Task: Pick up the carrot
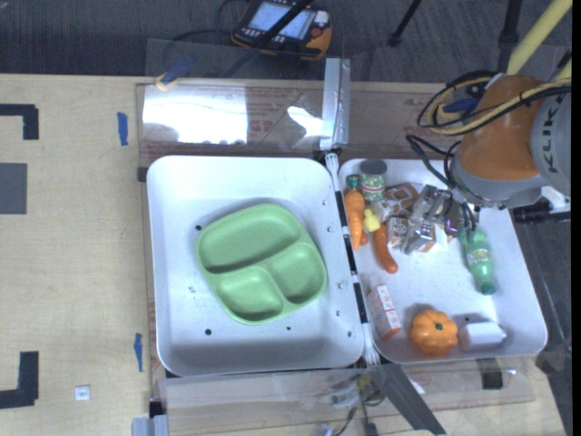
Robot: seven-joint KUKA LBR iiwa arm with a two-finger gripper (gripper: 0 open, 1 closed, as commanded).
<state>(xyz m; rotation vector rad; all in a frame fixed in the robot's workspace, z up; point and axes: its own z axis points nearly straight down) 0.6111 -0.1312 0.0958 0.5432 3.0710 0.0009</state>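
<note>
Carrot (354, 214) by right bin's (526, 284) left wall: approach from above, clear of sausage (385, 250); fingers' (427, 221) spread impossible to tell amid clutter.

The right bin (531, 307) is crowded along its left wall: the carrot (355, 214) lies against that wall, with a can (373, 187) just above it and a sausage (385, 249) just beside it. The gripper (427, 221) hangs over packets in the middle. A bottle (478, 260) lies to the right. Free floor shows between sausage, bottle and pumpkin (433, 330).
</note>
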